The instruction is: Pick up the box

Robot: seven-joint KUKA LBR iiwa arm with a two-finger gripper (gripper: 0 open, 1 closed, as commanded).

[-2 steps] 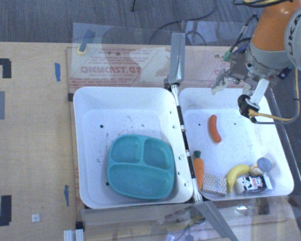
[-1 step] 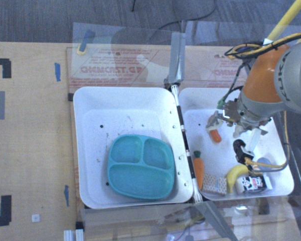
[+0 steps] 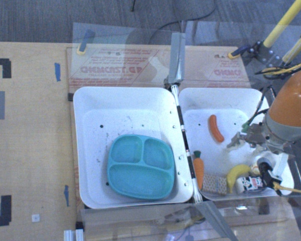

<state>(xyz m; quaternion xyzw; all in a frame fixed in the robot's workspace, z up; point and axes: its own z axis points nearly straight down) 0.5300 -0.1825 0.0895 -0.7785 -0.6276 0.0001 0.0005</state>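
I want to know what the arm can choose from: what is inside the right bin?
In the right bin: a sausage, a toy carrot, a banana, a patterned box and a small carton. The gripper covers part of the floor.

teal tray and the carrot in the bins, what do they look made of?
Teal tray: likely moulded plastic, smooth matte, one even colour with rounded compartment ridges. Carrot: probably a plastic or rubber toy, flat orange body with green top; too small to tell the finish.

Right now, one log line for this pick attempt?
arm: over right bin | gripper: above bin floor, fingers unclear | box: front right corner, beside banana | hot dog: untouched | grasp: none seen
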